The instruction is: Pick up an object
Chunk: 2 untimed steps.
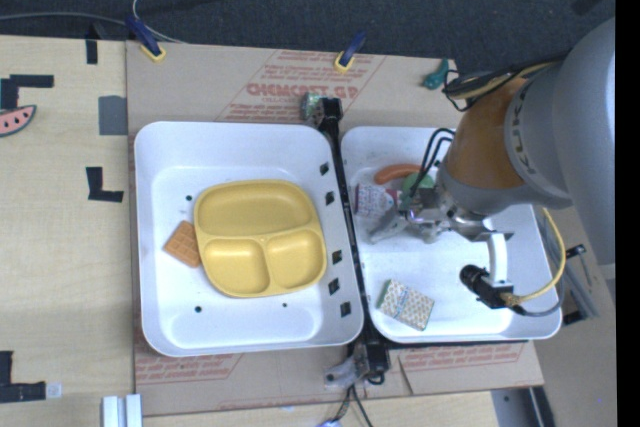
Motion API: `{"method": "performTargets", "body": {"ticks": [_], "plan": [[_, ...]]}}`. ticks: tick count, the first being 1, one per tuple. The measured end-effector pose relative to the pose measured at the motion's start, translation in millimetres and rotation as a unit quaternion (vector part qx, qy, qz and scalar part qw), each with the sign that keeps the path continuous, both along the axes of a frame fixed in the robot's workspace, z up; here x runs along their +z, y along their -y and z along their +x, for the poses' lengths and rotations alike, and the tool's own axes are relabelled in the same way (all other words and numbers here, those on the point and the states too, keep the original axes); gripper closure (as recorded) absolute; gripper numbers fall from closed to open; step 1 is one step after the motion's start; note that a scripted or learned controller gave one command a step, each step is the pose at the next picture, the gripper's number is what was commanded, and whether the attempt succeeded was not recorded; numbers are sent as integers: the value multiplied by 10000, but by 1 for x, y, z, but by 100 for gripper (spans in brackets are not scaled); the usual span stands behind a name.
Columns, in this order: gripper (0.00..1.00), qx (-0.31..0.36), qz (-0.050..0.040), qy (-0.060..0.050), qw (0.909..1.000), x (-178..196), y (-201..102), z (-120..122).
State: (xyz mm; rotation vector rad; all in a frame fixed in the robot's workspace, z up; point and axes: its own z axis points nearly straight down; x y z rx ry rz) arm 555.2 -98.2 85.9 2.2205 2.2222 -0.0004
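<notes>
1. The end effector is low in the right bin, near that bin's left wall; whether it is spread or pressed together cannot be told.
2. A small crumpled grey-and-red packet lies just beside the end effector, on its left; contact cannot be judged.
3. An orange, elongated object lies just above the end effector, toward the bin's far side.
4. A patterned, pale green packet lies flat near the right bin's front-left corner, apart from the end effector.
5. The grey arm, with its orange band, reaches in from the right.
6. The left bin holds a yellow divided plate, with a tan cracker-like square tucked at its left edge.
7. Both bins sit on cardboard on the desk.
</notes>
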Motion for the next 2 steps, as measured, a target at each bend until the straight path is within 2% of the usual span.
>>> {"method": "performTargets", "body": {"ticks": [1,2], "plan": [[100,-4,-14,15,10000,10,1,0],[0,-4,-12,12,10000,10,1,0]]}}
